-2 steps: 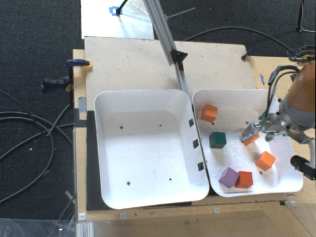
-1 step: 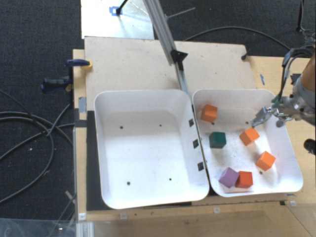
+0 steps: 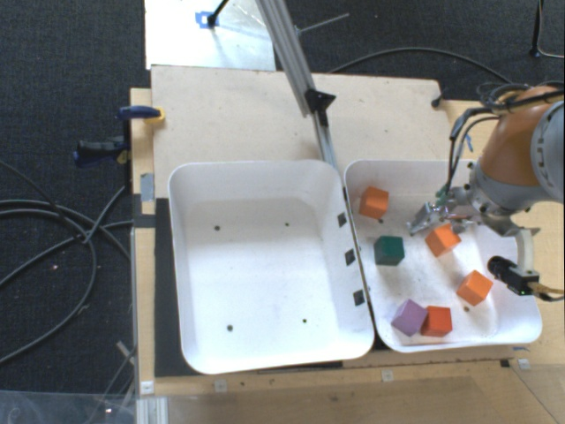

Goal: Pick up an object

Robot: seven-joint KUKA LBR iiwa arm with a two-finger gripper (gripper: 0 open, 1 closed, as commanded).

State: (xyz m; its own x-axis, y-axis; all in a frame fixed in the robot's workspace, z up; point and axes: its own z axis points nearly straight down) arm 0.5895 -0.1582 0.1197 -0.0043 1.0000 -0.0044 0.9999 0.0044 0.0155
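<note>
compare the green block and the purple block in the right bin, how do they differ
Colour: the green block is dark green, the purple block pale violet. Place: the green block sits alone near the bin's left wall at mid depth; the purple block lies nearer the front edge. Contact: the green block touches nothing, while the purple block appears to touch a red-orange block. Both are small cubes of similar size, resting on the bin floor.

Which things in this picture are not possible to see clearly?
- Tool: camera view, small and blurred; open or shut cannot be told.
- Orange cube beside the tool: touching it or apart cannot be told.
- Red cube: camera view, its left edge is hidden by the purple cube.
- Arm: cut off by the right edge.
</note>
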